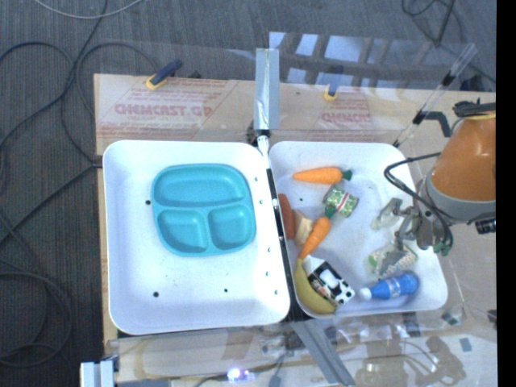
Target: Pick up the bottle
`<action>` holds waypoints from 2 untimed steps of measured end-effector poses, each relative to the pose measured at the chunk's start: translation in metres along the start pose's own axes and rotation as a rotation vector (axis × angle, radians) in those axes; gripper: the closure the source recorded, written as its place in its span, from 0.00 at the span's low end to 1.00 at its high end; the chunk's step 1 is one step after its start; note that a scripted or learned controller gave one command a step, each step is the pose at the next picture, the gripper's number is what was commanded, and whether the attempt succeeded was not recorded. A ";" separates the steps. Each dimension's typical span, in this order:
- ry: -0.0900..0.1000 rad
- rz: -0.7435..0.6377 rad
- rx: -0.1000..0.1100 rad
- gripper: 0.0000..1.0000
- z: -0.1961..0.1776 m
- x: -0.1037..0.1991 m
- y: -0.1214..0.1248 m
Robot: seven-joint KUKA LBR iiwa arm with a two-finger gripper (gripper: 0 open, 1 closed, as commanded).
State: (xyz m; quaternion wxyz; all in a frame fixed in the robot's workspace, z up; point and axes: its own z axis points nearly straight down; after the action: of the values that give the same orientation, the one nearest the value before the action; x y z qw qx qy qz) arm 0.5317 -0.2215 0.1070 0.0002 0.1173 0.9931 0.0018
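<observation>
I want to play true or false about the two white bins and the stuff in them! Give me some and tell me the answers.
1. The blue bottle lies on its side in the right bin. True.
2. The blue tray sits in the right bin. False: it is in the left bin.
3. There are two carrots in the right bin. True.
4. The bottle is standing on the blue tray. False: it lies near the right bin's front corner.
5. The banana lies in the left bin. False: it is in the right bin.
</observation>
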 end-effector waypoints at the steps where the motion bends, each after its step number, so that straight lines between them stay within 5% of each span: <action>1: -0.015 -0.056 0.006 0.00 0.017 0.029 0.017; 2: -0.012 -0.157 0.002 0.00 0.018 0.025 0.013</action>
State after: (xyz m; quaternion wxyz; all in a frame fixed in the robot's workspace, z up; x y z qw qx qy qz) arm 0.5106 -0.2034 0.0896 0.0064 0.0393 0.9992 0.0002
